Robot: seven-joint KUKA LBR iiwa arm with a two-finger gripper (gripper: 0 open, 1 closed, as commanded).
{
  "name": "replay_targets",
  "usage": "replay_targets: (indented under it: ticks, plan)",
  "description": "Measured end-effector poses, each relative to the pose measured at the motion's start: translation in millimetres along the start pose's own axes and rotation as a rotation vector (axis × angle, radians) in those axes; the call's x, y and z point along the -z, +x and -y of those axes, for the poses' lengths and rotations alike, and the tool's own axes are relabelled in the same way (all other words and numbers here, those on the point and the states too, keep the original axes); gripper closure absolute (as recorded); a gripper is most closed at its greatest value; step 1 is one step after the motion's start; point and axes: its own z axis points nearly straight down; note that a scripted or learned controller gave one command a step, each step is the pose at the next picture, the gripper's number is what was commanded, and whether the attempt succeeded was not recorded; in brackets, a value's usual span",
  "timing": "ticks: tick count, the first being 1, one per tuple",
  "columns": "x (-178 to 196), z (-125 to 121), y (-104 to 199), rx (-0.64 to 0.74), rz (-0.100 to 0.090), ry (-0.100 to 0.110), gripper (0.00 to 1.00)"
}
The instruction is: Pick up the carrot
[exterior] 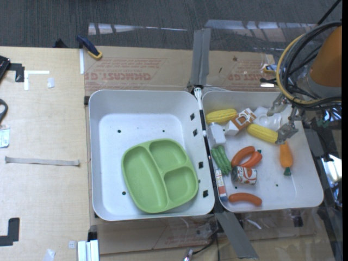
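— Camera view first: where is the carrot (286, 155)?
— In the right bin (304, 197), toward its right side, lying lengthwise, green tip toward the near wall.
— And the gripper (285, 123)?
— Above it, near a corn cob (262, 133), apart from the carrot. Its fingers are spread, nothing between them.
— The left bin (103, 118)?
— It bears a green divided plate (159, 175)

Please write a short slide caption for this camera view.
Gripper poised just above the carrot in the right bin; green plate in the left.
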Motion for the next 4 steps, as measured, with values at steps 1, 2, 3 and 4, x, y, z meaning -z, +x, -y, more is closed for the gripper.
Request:
replay_targets:
  ticks: [1, 2, 3, 4]
  plan:
    - [-42, 1, 43, -0.136, -0.009, -0.002, 0.00]
    - [-31, 1, 41, -0.132, -0.003, 0.001, 1.00]
    - [26, -38, 16, -0.025, -0.008, 0.008, 1.00]
    - [-43, 3, 87, 0.143, -0.009, -0.004, 1.00]
